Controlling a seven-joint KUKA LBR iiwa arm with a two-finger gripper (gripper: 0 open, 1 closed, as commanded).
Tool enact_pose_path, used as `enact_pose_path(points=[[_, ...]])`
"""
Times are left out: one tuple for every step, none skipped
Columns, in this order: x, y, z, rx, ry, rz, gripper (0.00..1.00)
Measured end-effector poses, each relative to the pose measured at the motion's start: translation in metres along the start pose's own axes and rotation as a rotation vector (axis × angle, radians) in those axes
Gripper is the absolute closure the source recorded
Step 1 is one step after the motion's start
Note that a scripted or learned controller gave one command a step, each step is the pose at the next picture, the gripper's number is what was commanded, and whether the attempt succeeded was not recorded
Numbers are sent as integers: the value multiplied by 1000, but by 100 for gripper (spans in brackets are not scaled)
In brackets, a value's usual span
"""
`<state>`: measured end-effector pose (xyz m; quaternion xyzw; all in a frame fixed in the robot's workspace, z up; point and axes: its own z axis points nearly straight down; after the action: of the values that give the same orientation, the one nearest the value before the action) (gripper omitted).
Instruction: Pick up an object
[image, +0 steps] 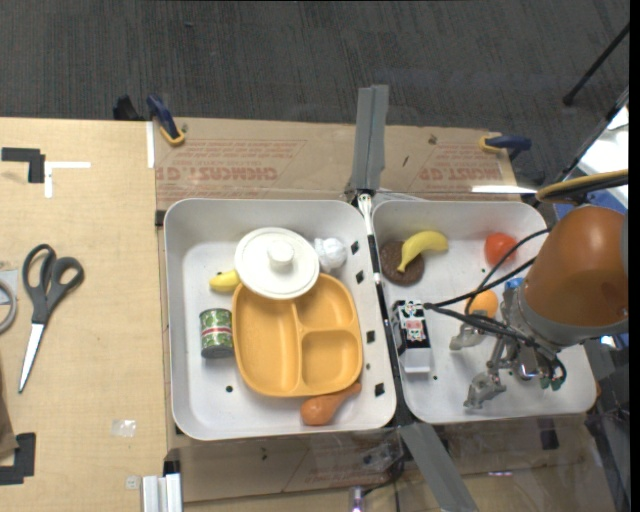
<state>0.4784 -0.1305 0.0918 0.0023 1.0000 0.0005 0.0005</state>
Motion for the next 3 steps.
enact_pose_path(points=[[-72, 36, -1, 1, -2, 35, 0], [-5, 38, 0, 1, 1, 191, 0], [-119, 34, -1, 2, -4, 87, 0]])
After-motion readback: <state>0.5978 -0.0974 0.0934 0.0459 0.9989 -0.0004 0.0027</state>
